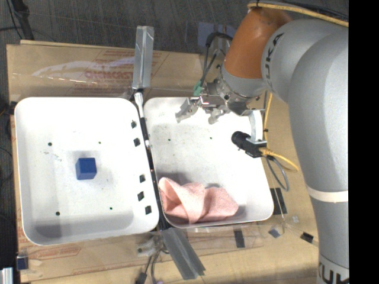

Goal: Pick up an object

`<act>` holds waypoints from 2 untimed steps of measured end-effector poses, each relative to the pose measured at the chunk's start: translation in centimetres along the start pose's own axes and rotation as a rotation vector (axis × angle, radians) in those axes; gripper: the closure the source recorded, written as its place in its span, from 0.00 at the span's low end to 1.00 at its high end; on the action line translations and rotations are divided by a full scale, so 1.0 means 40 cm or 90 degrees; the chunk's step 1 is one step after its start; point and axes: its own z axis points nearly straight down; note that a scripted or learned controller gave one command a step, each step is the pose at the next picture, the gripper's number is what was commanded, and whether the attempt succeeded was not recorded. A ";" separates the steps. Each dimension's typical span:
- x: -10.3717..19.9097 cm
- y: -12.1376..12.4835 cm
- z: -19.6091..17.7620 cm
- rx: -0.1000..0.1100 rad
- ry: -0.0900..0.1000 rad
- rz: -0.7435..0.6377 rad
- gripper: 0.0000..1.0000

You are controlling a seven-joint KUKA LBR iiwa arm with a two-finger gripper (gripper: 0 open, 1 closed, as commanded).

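Observation:
A small blue cube (86,168) rests on the floor of the left bin (35,117), left of centre. A crumpled pink cloth (196,201) lies against the near wall of the right bin (260,185). My gripper (198,113) hangs over the far edge of the right bin, its two fingers spread apart with nothing between them. It is well away from the cloth and farther still from the cube.
A divider with black clips (143,158) separates the two bins. A grey metal bar (142,58) stands upright behind them. A black connector with a yellow cable (251,145) dangles over the right bin's right side. The arm's bulk covers the right of the bench.

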 end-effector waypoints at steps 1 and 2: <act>-0.121 -0.269 0.062 -0.001 0.000 -0.032 0.00; -0.168 -0.344 0.298 -0.003 0.000 -0.067 0.00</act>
